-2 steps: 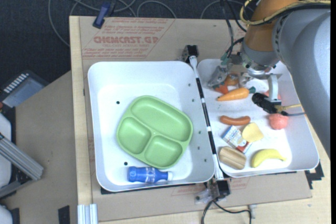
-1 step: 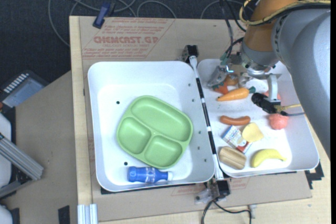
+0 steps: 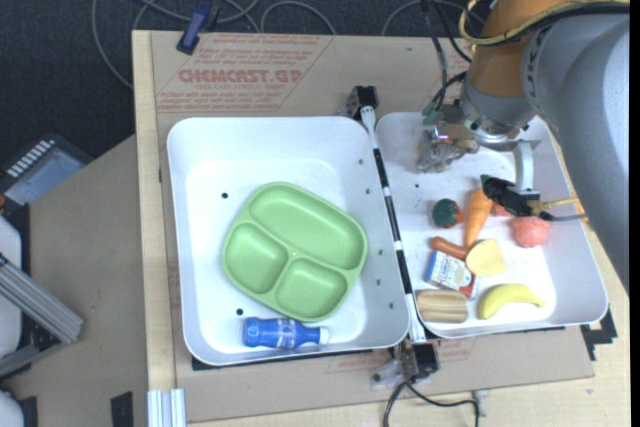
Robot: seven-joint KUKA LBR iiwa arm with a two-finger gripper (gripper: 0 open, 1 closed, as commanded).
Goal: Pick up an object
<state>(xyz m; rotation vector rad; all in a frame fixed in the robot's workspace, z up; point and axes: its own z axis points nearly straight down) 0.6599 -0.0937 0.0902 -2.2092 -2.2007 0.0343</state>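
Surface [image 3: 250, 75]: brown board over dark carpet with loose cables, carrying two shallow white bins side by side.
Arm [image 3: 585, 65]: mine, grey with an orange band, reaching in from the right and ending over the far end of the right bin.
Left bin [image 3: 200, 145]: holds a green divided plate [image 3: 292, 251] lying flat, and a blue bottle [image 3: 283, 334] on its side along the near wall.
Right bin [image 3: 590, 300]: holds the small things I may choose from, crowded toward its near half.
Hand [image 3: 440, 153]: low over bare bin floor at the far left of the right bin; too small and cluttered to tell how far its fingers are parted, and nothing is seen between them.
Candidates, by size: carrot [image 3: 477, 217], tilted; banana [image 3: 510, 298]; bread roll [image 3: 442, 305]; yellow piece [image 3: 486, 258]; pink ball [image 3: 532, 230]; green ball [image 3: 445, 210]; small blue-and-white carton [image 3: 447, 270].
Nearest target: the green ball, just beside the carrot and nearest the hand.
Advice to myself: the pile is tight, so I judge an outlying item safest; I should centre over it, align my fingers across its narrow width, and descend straight without nudging neighbours.
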